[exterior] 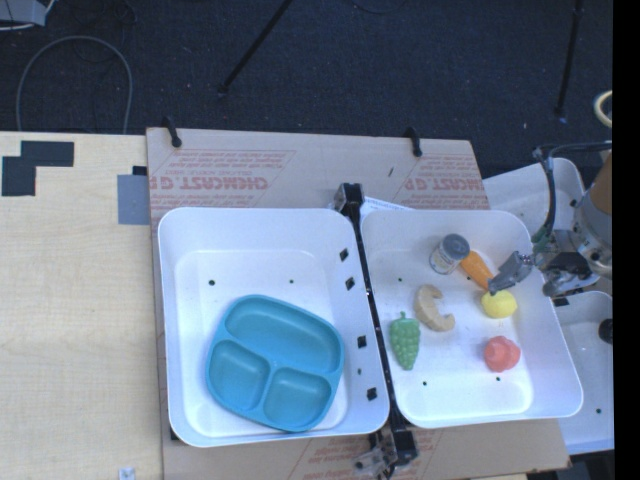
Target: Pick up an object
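The gripper (512,271) hovers just above the yellow lemon (499,304) in the right bin (545,388), jaws apart with nothing between them, and that round fruit could easily roll off toward the orange carrot (477,267).

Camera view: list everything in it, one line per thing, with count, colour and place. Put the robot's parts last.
Bins: 2, white, side by side on the bench; left bin, right bin.
Divided tray: 1, blue, in the left bin.
Small can: 1, grey, upper part of the right bin.
Carrot-like toy: 1, orange, just right of the can.
Lemon-like toy: 1, yellow, right side of the right bin.
Beige curved piece: 1, middle of the right bin.
Grape bunch: 1, green, left part of the right bin.
Red toy: 1, lower right of the right bin.
Cardboard sheet: 1, brown, under the bins.
Gripper: 1, dark grey, right above the lemon-like toy.
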Controlling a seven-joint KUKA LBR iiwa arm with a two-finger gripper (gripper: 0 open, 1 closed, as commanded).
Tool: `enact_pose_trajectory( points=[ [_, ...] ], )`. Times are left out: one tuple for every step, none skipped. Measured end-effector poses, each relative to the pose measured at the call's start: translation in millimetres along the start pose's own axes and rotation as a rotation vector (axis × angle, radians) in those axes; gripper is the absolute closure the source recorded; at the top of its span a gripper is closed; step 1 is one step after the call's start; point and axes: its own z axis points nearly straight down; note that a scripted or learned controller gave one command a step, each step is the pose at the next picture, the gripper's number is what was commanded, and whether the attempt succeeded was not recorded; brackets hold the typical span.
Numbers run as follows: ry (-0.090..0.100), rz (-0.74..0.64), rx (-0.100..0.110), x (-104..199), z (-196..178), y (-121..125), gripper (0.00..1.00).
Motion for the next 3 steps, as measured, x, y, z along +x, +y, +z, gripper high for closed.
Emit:
enact_pose_trajectory(
  points=[
    [-0.003, -0.003, -0.014, 0, -8, 3, 0.0],
    [-0.002, -0.003, -0.01, -2, 35, 3, 0.0],
    [-0.001, -0.003, -0.009, 1, 78, 5, 0.0]
  ],
)
